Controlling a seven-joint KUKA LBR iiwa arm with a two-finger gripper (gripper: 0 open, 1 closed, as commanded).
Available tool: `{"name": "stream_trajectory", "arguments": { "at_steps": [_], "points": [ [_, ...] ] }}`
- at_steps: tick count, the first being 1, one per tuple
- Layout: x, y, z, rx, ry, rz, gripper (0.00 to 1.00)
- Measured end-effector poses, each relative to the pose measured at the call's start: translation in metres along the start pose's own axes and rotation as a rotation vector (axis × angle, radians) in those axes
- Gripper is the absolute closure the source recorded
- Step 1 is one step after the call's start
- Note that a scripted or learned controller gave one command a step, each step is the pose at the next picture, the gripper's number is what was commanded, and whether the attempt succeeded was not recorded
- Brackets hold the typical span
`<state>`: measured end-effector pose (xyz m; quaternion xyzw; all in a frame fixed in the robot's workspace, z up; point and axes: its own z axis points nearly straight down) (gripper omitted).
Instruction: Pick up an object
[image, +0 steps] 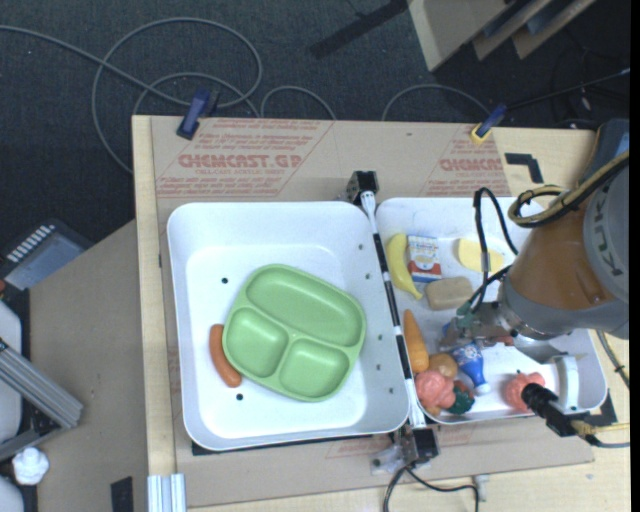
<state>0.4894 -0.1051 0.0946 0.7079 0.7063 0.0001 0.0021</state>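
The right bin (440, 208) holds several small toys: a yellow banana (400, 265), a white carton with a red label (425, 257), a yellow piece (476, 254), a tan block (448, 293), an orange carrot (414, 342), a blue item (470, 368), a pink lump (435, 388) and a pink-red toy (522, 388). My gripper (468, 330) hangs low in this bin, just right of the carrot, below the tan block and right above the blue item. The arm's grey and orange body covers the bin's right part.
The left bin (200, 228) holds a green divided plate (293, 330), with an orange sausage (224, 356) against the plate's left edge. A black divider clamp (362, 185) sits between the bins. Cables loop over the right bin near the arm.
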Motion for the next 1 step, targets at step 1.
{"name": "stream_trajectory", "arguments": {
  "at_steps": [1],
  "points": [
    [0.0751,0.0417,-0.1038,0.001,0.004,-0.004,1.0]
  ]
}}
